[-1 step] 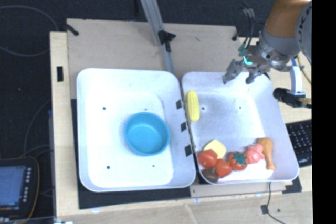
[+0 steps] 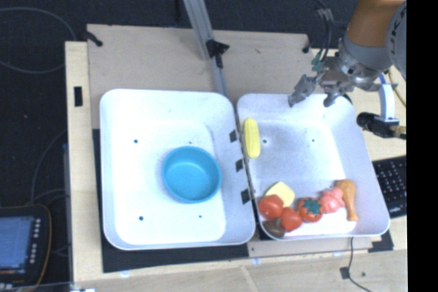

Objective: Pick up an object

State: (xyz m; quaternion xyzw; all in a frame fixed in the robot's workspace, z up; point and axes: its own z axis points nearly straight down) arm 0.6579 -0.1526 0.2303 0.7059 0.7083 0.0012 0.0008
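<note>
nearest the camera, along the front wall of the right-hand shallow white plastic bin (image 2: 345,140), lies a tight cluster of small toy foods: a pale yellow wedge-shaped block (image 2: 280,193), two red tomato-like pieces (image 2: 272,206) and (image 2: 309,209), a pink lump (image 2: 332,200) and an orange-brown drumstick-shaped piece (image 2: 348,196); these touch one another, and their exact outlines are hard to separate at this resolution. the left-hand shallow white plastic bin (image 2: 130,120) holds a round blue plastic bowl (image 2: 191,174), upright, well apart from the bin walls. further back, a yellow plastic corn cob (image 2: 251,137) lies alone against the right bin's left wall. it is judged light, rigid and somewhat slick; being isolated, it is the easier candidate, best pinched across its narrow middle, though the wall just beside it limits finger clearance. farthest back, the two-finger gripper (image 2: 318,90) hangs above the right bin's rear rim, fingers spread, nothing between them, well apart from every object.
</note>
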